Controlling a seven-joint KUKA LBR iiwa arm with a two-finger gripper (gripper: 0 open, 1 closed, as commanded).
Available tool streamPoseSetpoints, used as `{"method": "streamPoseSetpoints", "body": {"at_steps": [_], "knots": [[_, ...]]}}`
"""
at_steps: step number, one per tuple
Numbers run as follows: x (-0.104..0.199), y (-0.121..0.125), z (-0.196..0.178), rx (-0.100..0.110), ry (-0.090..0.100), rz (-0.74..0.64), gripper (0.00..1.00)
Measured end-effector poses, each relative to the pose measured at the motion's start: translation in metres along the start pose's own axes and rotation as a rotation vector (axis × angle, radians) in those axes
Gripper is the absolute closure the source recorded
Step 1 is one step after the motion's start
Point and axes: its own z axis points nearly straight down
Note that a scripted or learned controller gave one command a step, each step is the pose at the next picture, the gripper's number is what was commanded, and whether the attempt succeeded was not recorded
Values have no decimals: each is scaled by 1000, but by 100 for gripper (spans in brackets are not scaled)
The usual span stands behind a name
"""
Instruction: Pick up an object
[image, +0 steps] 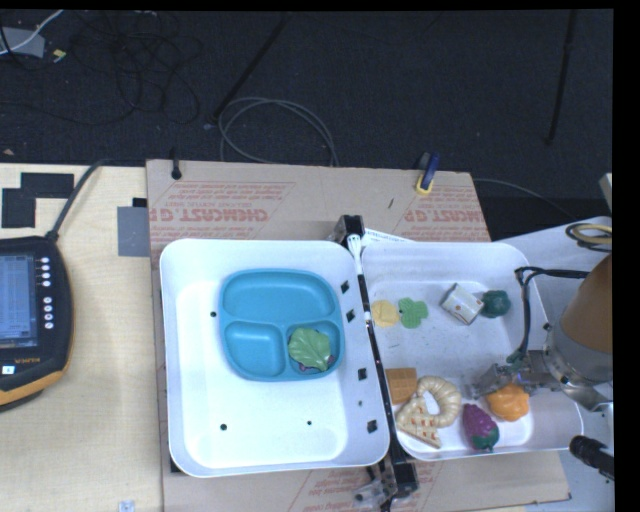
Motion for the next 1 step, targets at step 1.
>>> {"method": "streamPoseSetpoints", "body": {"at_steps": [1], "knots": [[76, 30, -73, -2, -1, -15, 100]]}}
